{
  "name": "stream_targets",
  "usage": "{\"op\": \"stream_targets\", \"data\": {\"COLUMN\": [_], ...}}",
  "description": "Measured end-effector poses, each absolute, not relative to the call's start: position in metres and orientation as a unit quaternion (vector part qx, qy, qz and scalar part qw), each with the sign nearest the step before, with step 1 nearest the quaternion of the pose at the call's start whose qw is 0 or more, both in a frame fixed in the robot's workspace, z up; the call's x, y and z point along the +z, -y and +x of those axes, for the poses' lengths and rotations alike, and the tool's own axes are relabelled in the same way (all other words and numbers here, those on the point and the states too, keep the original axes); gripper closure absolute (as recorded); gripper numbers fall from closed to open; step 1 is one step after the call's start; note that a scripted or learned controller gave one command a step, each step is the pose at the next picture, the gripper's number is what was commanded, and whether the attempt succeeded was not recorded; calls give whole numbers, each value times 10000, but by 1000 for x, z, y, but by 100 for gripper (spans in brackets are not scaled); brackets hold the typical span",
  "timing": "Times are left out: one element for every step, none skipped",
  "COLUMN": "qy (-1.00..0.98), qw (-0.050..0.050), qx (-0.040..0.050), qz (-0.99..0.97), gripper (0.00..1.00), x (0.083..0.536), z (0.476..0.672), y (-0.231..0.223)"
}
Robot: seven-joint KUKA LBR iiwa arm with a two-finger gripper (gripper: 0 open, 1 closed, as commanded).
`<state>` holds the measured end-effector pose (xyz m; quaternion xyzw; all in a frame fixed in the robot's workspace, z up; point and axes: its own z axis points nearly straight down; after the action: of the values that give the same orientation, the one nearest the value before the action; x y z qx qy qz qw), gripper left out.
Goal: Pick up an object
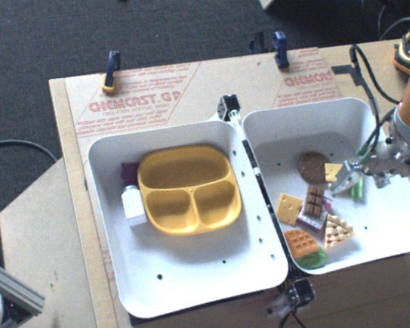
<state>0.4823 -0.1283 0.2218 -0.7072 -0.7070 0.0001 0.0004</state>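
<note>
Inside the right white bin (350, 111), toy foods lie together: a brown round cookie (312, 166), a yellow cheese wedge (289, 207), a chocolate bar (314, 201), two waffles (302, 242), a small yellow piece (333, 171) and a green stick (358, 188). Just beside the green stick, the hand (350, 174) sits low; whether it grips anything cannot be told. Leftward, the left white bin (116, 234) holds a yellow divided plate (189, 188) and a small white bottle (133, 204). Across the desk (69, 126), red print reads "CHEMCAST".

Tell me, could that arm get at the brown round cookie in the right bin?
Probably yes: the brown round cookie lies uncovered, with bare bin floor above it, and the gripper sits just to its right.
</note>
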Motion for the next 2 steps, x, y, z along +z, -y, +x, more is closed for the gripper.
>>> {"op": "stream_targets", "data": {"qy": [7065, 7073], "qw": [33, 31], "qx": [14, 11], "qz": [-7077, -7070], "gripper": [0, 0], "x": [173, 125], "z": [477, 483], "y": [136, 131]}}
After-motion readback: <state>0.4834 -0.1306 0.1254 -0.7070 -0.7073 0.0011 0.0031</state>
